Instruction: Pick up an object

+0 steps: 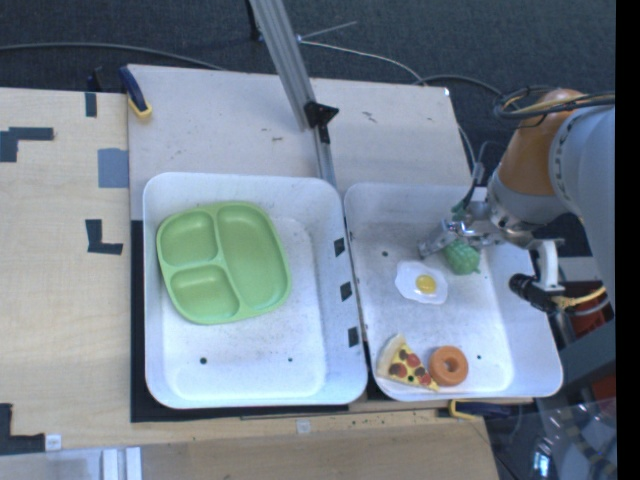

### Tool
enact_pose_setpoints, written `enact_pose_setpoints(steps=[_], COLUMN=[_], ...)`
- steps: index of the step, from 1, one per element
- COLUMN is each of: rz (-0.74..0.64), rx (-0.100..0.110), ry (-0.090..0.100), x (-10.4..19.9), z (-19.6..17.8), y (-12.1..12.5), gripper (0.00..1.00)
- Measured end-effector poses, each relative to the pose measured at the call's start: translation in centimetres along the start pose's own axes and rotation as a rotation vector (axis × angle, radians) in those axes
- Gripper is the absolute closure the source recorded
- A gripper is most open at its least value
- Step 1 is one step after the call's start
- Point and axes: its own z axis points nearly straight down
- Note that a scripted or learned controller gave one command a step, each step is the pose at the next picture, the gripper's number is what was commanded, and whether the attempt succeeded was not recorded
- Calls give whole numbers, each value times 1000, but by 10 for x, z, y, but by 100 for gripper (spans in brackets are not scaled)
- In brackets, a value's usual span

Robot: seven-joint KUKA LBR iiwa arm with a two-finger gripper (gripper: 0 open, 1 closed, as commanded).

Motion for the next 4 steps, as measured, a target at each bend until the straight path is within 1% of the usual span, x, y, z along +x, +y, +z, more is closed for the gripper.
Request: enact_pose_setpoints(steps=[1, 2, 3, 4], rz=[-1, 1, 0, 1], rx=[0, -6, -9, -7], ry=[1, 0, 0, 1], x=[1, -5, -1, 0], z=[-11, -59, -122, -162], y=[0, -6, -3, -2], gripper=[100, 100, 100, 100])
